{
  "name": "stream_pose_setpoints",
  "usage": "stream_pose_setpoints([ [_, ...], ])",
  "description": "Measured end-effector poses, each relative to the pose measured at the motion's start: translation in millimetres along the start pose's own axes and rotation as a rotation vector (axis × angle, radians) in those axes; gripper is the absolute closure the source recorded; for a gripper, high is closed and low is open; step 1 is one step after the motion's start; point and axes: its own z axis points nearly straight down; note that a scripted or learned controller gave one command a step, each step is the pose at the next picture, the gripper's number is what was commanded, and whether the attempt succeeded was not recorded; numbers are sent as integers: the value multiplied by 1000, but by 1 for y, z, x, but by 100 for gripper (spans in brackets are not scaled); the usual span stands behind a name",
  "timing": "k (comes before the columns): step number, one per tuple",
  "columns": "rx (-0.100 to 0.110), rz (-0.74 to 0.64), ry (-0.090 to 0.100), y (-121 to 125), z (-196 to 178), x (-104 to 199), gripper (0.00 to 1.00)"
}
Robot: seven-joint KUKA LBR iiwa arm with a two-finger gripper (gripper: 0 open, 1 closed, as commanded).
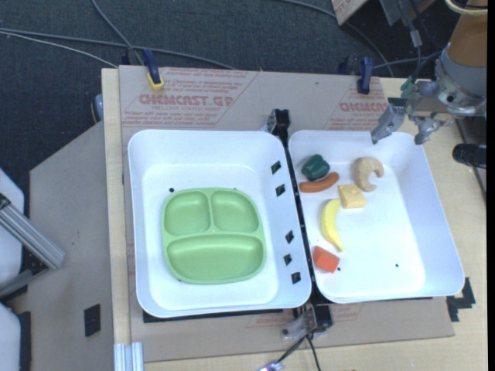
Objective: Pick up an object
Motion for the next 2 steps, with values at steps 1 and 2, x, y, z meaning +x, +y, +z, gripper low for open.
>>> stream_pose_setpoints([
  [1, -13, -3, -2, 2, -8, 1, 0],
  [2, -6, -2, -1, -5, 50, -4, 0],
])
